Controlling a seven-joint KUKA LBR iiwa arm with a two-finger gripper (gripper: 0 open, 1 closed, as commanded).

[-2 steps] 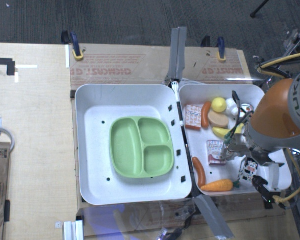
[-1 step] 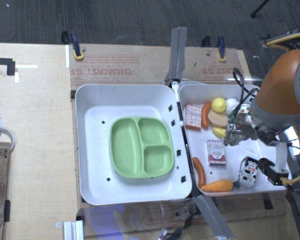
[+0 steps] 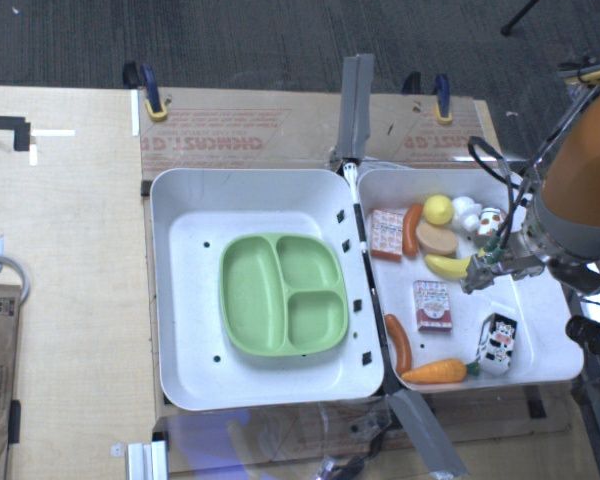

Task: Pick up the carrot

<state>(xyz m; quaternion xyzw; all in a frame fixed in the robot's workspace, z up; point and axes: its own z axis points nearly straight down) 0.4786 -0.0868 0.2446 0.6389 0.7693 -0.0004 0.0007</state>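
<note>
I see the carrot (image 3: 435, 371) lying flat on the floor of the right bin (image 3: 540, 368), close to that bin's near edge and toward its near-left corner. It is orange, short and tapered, with a bit of green at its right end. Its long axis runs roughly left to right, with the thinner tip pointing left. A red sausage (image 3: 398, 342) lies just beside its left tip, and a black-and-white cow-patterned carton (image 3: 498, 344) sits just beside its right end. Nothing covers it; I see its whole upper side.
</note>
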